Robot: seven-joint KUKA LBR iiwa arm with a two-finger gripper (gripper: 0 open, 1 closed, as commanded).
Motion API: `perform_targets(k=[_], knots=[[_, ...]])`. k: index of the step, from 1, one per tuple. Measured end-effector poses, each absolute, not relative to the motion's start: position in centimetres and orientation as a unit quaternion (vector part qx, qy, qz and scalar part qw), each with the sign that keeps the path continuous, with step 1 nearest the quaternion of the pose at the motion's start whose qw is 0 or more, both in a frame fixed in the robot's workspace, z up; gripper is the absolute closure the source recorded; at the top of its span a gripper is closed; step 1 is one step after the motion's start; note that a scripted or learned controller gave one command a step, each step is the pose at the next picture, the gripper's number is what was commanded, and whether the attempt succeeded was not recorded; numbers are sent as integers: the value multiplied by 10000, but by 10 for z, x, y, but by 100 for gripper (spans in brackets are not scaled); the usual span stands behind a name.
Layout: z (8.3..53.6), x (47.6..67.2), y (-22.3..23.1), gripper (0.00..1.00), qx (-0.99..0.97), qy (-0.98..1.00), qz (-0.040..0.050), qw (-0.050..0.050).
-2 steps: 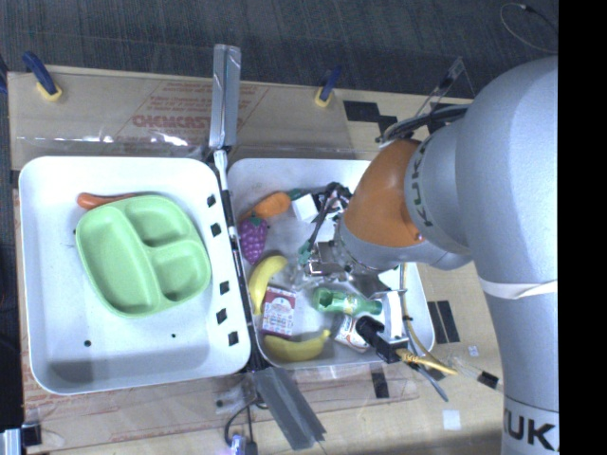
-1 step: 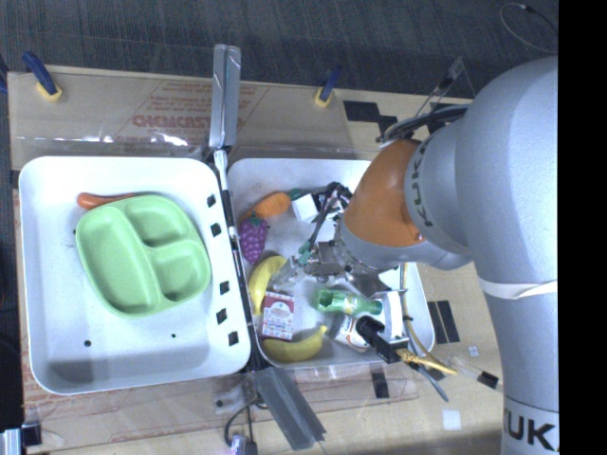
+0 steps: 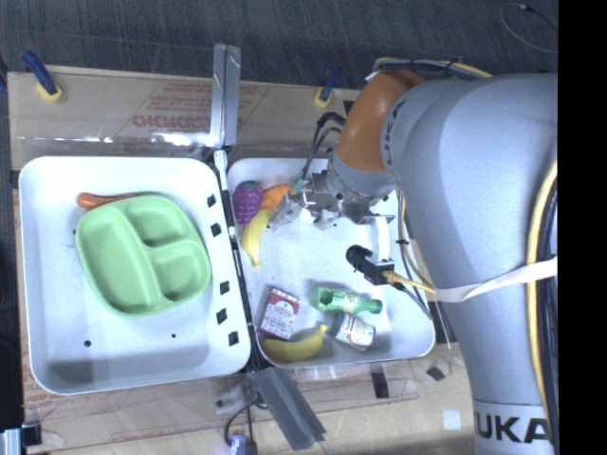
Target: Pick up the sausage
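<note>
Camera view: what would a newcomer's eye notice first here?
First, the big grey arm with its orange band, reaching from the right over the right bin. Next, the green divided plate in the left bin, with an orange sausage along its top edge. The claw hangs near a purple grape bunch.

The grey arm (image 3: 474, 188) reaches in from the right, its claw (image 3: 308, 205) lowered.

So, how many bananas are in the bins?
2, both in the right bin: one banana by the left wall, one at the near edge. The arm may hide more.
</note>
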State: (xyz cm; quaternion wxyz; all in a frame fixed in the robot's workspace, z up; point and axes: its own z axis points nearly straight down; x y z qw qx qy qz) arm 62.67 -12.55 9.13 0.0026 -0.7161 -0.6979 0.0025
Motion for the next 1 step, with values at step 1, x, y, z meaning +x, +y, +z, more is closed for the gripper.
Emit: perform_targets(k=[1], knots=[[176,567,-174,0,-7339,-6793,4,12]])
